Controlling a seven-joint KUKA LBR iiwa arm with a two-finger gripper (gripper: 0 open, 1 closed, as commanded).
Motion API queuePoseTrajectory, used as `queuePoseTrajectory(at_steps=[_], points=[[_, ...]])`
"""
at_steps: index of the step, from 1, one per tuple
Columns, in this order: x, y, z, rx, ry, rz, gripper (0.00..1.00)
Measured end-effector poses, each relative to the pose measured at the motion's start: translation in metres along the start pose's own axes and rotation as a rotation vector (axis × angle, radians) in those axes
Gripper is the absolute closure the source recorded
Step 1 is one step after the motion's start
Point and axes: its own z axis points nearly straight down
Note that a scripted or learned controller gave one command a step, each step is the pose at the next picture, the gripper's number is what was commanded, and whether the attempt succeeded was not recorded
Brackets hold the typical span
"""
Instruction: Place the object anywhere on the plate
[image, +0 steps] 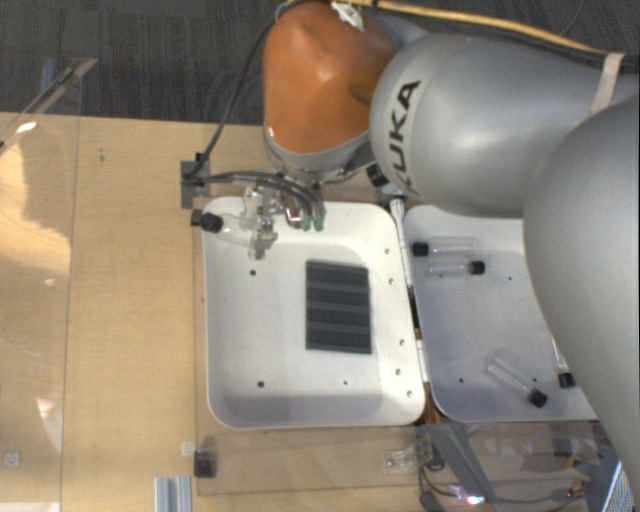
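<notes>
In the left bin (232, 400), up at its far left corner, lies a clear tube (224, 226) with a black cap at its left end, see-through enough that the white floor shows through it. The gripper (262, 236) hangs right over it, and whether its fingers are parted or have hold of the tube I cannot tell from here. Just right of that, in the middle of the same bin, sits the plate (338, 305), a dark ribbed rectangle. The right bin (470, 400) carries two more clear tubes (447, 258) with black caps.
</notes>
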Motion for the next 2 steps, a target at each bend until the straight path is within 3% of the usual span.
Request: queuePoseTrajectory(at_steps=[1,2], points=[[-0.035,0.006,-0.021,-0.001,-0.002,0.191,1.00],[-0.029,0.006,0.005,0.003,0.002,0.662,1.00]])
